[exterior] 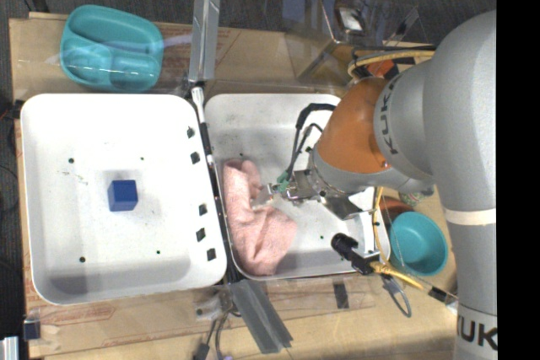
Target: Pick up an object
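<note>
Pink crumpled cloth [253,219] lies in the right shallow white bin [253,110], along its left wall. Grey arm with orange band [359,135] reaches in from the right; pincer [272,191] sits low at the cloth's right edge, probably touching it. Can't tell if the pincer is apart or together, too small and blurred. Small blue cube [123,195] sits in the left white bin [51,122]. Teal plastic container [111,48] on wooden table [253,42] behind; teal bowl [418,242] at right.
</note>
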Controlling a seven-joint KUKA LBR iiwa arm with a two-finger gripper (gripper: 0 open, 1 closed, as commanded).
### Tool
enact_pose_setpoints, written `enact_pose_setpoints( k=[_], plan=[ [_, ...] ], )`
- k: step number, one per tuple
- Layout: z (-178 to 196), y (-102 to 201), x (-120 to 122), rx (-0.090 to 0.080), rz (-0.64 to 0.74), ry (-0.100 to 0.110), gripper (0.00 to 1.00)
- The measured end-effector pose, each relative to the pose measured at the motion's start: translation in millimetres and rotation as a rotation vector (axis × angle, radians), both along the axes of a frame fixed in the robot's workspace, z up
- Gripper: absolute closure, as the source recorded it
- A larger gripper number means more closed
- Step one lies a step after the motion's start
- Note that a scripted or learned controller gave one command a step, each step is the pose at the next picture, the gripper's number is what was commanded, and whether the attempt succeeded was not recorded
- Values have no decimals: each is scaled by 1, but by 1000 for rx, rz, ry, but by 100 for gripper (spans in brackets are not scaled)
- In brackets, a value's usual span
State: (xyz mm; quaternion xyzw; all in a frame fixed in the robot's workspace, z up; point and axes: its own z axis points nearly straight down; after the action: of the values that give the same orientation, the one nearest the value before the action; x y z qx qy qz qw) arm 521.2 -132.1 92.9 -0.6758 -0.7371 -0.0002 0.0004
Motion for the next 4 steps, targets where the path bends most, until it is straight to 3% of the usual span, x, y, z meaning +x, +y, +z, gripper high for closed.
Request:
enact_pose_setpoints(
  k=[1,2,3,4],
  plan=[
    [0,28,53,-1,92,-1,0],
    [10,28,53,0,95,0,100],
    [11,27,53,-1,95,0,0],
    [2,32,62,-3,119,-4,0]
  ],
)
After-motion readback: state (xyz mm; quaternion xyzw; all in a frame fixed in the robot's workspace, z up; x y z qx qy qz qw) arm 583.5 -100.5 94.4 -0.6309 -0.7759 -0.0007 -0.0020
